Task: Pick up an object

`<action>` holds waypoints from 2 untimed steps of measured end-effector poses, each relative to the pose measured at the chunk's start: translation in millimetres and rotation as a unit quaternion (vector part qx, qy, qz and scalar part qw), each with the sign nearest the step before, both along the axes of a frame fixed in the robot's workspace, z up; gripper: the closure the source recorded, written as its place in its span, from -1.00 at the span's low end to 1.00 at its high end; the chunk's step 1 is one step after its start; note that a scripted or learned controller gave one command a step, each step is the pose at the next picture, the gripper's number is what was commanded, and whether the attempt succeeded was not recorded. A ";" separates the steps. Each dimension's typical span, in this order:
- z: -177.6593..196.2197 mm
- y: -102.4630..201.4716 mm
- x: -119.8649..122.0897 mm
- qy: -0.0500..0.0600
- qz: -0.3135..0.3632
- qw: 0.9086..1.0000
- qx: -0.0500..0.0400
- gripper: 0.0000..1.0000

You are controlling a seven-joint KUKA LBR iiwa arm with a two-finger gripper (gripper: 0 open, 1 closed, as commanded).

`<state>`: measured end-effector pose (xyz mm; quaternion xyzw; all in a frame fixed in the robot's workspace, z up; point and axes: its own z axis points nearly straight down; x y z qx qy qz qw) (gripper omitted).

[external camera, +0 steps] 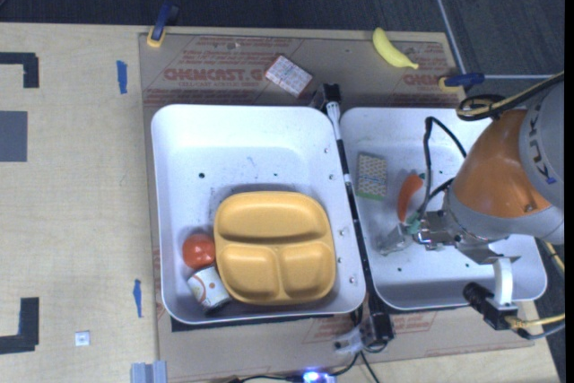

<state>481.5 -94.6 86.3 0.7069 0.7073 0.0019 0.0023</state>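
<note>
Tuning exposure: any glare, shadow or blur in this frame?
Camera view: even lighting, white bins bright but not blown out; soft shadow under the arm in the right bin; mild softness throughout, gripper area least distinct; yellow tray shows a faint sheen.

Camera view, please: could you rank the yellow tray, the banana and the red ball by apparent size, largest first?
1. Yellow tray, by far the largest.
2. Banana.
3. Red ball, partly hidden by the tray; close to the banana, so this order is unsure.
</note>
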 end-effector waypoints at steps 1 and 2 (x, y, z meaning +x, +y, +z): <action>-0.1 -0.6 -0.1 0.000 0.000 1.000 0.000 -1.00; -0.1 1.7 -0.1 0.000 0.000 1.000 0.000 -1.00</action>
